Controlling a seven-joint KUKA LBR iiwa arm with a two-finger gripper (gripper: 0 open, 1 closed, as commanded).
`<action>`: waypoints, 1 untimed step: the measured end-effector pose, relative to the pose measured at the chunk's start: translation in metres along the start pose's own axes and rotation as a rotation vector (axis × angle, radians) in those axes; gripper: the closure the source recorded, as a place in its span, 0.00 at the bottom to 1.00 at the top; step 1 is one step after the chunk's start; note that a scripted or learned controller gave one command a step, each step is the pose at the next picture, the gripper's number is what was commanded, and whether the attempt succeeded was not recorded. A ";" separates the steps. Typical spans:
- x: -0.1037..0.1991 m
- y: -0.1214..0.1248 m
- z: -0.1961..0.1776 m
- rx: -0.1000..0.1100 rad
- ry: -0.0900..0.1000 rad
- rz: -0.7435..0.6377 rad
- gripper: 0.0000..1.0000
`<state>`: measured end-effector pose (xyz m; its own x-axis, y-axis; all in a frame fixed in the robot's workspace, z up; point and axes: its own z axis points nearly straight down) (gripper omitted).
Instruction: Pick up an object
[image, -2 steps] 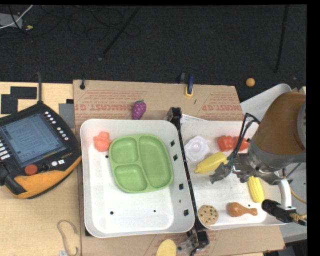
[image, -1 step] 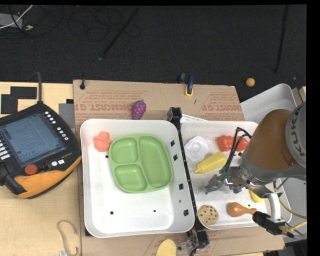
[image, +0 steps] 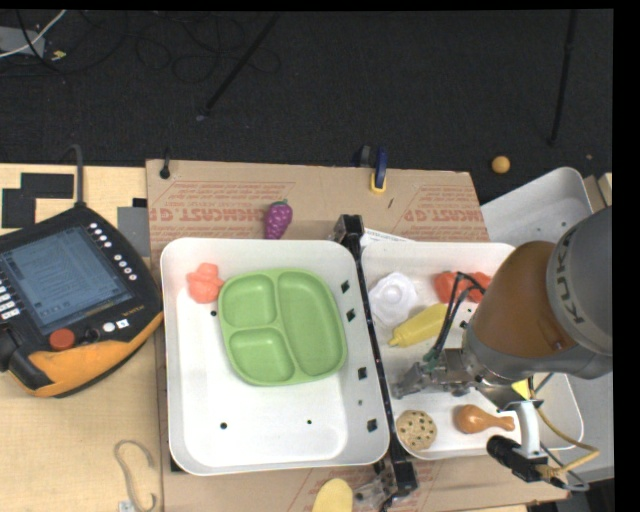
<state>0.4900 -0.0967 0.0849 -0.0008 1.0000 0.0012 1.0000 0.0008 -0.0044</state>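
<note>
So the arm (image: 540, 300) hangs over the right bin (image: 400, 452), its gripper (image: 425, 378) low between a yellow banana (image: 420, 325) and a cookie (image: 415, 430); can't tell how the jaws sit. Drumstick (image: 480, 418) lies right of the cookie.

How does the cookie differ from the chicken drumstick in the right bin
The cookie is a flat, pale round disc with dark specks; the chicken drumstick is orange-brown and elongated, thick at one end and narrowing to the other. The cookie lies nearer the divider between the bins, the drumstick farther right beside the arm. Both rest near the right bin's front edge.
</note>
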 end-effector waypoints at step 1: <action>-0.003 0.000 -0.013 -0.001 0.001 0.009 1.00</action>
<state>0.4903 -0.0993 0.0977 0.0077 1.0000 0.0017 1.0000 -0.0077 -0.0029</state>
